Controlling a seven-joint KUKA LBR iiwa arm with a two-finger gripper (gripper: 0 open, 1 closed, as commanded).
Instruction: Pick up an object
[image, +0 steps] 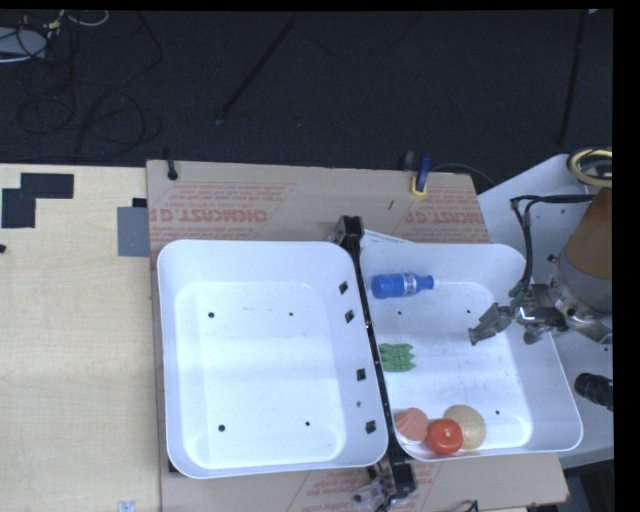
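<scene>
The right bin holds a blue bottle lying on its side near the far edge. A small green object lies by the divider. At the near edge a pink piece, a red ball and a tan ball sit bunched together. My gripper hangs over the right side of this bin, well right of the green object and beyond the balls. Its fingers are spread open with nothing between them.
The left bin sits beside the right one, with a black divider rail between them. The arm's orange band rises at the right edge. Cardboard lies under both bins.
</scene>
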